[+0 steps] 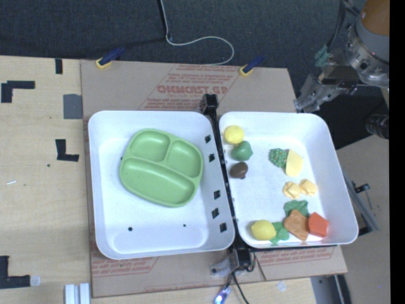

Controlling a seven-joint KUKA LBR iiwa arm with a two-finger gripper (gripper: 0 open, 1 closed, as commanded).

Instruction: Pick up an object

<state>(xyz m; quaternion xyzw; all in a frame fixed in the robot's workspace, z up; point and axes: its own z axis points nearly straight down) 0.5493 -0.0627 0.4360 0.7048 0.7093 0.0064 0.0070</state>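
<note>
The right bin (329, 144) is the landmark. Left of it, touching, the left bin (107, 233) carries a green divided plate (162, 166). Beyond its far right corner hangs the gripper (308, 101); whether it is open, I cannot tell. Inside lies a small, round yellow lemon (233, 134), near its far left corner.

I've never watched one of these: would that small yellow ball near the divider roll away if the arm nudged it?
Probably. The yellow ball looks round and smooth, so a nudge could roll it. The green piece sits close beside it and the bin wall is near, so it likely wouldn't go far.
</note>
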